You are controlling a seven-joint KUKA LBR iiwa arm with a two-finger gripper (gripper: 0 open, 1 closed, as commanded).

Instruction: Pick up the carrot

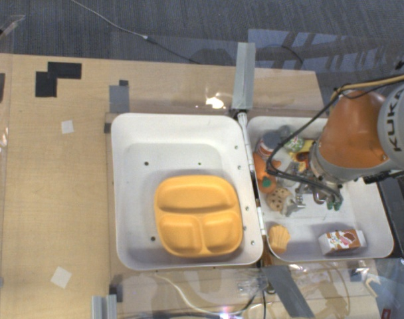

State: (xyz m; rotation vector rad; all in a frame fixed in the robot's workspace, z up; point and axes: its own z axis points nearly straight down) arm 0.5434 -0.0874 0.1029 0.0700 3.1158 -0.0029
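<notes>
The carrot (261,163) is an orange piece lying against the left wall of the right bin (381,234), partly crossed by a dark cable. My gripper (307,200) hangs over the middle of that bin, below the orange wrist band (351,135). It is right of the carrot and slightly nearer the front, and does not touch it. Its metal fingers (296,203) stand apart, open, with nothing between them.
Around the gripper in the right bin lie a round cookie (277,199), a yellow pastry (278,236), a brown carton (340,241), a grey item (275,139) and a yellow-green item (299,145). The left bin (132,145) holds a yellow divided tray (199,214).
</notes>
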